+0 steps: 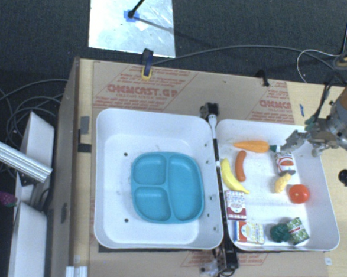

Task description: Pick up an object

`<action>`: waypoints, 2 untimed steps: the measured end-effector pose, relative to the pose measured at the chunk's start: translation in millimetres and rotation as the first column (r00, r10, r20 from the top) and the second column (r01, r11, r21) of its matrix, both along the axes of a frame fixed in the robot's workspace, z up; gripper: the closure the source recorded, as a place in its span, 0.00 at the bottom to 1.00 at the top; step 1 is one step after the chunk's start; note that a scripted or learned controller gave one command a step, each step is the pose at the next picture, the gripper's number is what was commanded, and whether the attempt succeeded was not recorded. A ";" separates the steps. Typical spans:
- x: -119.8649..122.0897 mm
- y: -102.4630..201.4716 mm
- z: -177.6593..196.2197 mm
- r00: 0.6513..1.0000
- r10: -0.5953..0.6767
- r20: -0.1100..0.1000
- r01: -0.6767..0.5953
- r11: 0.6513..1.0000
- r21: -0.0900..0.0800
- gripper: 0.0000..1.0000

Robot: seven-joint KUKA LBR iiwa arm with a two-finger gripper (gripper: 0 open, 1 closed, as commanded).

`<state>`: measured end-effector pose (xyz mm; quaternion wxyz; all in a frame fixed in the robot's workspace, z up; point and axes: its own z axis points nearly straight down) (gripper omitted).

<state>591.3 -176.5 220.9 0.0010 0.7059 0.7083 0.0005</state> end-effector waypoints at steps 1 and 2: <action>36.9 35.8 -84.7 1.000 0.001 -0.003 -0.001 1.000 0.002 0.00; 78.1 84.8 -122.3 1.000 0.000 0.017 0.000 1.000 -0.002 0.00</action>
